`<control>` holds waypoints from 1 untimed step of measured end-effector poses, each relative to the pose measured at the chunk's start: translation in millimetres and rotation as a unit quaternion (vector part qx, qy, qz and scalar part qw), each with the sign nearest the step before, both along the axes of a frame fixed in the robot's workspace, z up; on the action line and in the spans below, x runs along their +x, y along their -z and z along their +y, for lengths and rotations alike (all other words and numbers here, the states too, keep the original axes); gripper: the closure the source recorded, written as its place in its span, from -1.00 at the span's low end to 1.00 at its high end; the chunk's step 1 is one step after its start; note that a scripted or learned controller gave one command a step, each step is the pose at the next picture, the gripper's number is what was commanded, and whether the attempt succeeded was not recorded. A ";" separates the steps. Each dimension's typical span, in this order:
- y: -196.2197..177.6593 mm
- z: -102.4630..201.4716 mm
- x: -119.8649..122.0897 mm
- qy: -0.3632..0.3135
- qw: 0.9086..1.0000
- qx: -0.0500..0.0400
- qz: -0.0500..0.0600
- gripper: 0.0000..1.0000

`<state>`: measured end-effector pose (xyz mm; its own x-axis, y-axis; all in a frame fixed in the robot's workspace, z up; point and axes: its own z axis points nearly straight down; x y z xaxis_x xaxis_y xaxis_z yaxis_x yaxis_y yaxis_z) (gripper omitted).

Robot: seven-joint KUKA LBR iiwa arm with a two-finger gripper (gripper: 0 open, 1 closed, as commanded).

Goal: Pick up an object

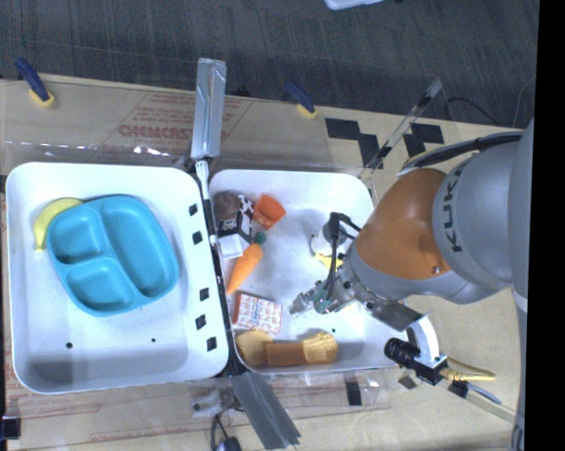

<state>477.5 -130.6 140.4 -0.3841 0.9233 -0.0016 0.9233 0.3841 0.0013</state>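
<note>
My gripper [315, 302] hangs low over the middle of the right bin [293, 185], beneath the orange band of the arm [407, 238]. Just left of it lie a small patterned packet [258, 312] and an orange carrot [244, 266]. A tan bread-like roll [286, 349] rests along the bin's front wall, below the gripper. A small white and yellow object [325, 248] sits just above the gripper, partly hidden by the arm. Nothing shows in the gripper's grasp.
At the right bin's back left are an orange block [269, 210] and a dark brown object [229, 209]. The left bin [93, 352] holds a blue divided plate [113, 251] with a yellow banana-like piece [50, 216] under its left edge. A metal divider [209, 106] stands between the bins.
</note>
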 end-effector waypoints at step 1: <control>-15.3 -19.7 -0.7 -0.052 0.999 0.000 0.001 1.00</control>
